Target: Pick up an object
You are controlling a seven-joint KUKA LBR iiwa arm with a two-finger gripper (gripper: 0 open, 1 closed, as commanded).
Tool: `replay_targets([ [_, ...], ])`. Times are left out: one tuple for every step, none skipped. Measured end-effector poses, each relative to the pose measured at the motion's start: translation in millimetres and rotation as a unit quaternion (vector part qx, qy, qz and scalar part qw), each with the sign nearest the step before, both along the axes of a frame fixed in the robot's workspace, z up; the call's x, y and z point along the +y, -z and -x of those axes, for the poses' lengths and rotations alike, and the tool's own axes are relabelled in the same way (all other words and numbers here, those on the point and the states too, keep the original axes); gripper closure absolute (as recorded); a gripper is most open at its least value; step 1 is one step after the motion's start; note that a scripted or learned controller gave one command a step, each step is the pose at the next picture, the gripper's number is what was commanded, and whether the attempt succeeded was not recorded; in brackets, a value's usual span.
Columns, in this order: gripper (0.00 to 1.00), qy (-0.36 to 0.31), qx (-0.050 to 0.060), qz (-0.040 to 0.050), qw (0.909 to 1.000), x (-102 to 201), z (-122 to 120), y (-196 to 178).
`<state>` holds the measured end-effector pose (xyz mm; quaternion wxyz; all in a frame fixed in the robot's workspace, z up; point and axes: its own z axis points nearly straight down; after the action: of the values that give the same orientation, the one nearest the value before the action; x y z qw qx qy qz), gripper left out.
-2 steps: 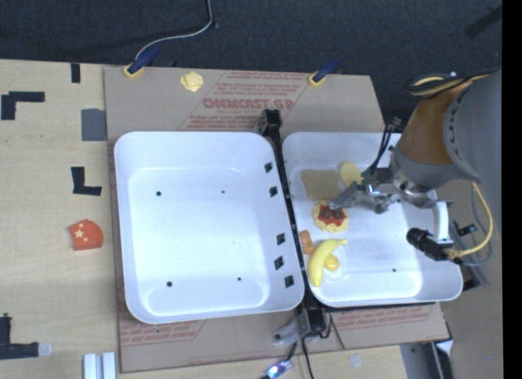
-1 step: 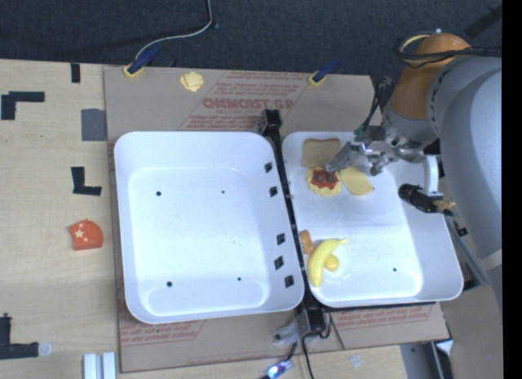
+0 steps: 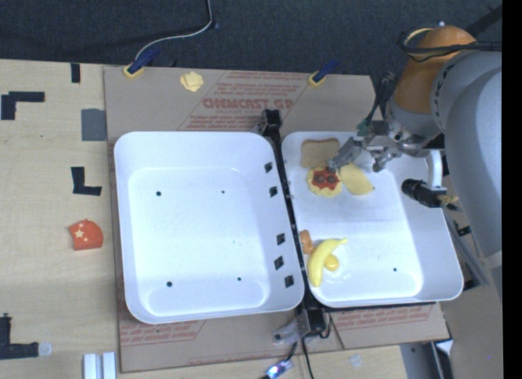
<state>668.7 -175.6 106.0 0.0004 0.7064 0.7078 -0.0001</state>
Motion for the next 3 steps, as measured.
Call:
replay_targets([
  [0.0, -0.001, -0.001, 0.0008, 1.0, 39, -1, 21],
  [0.0, 0.001, -0.002, 0.0009, 1.0, 58, 56, 19],
  [1.0, 0.0, -0.002, -0.0005, 1.0, 59, 54, 9],
])
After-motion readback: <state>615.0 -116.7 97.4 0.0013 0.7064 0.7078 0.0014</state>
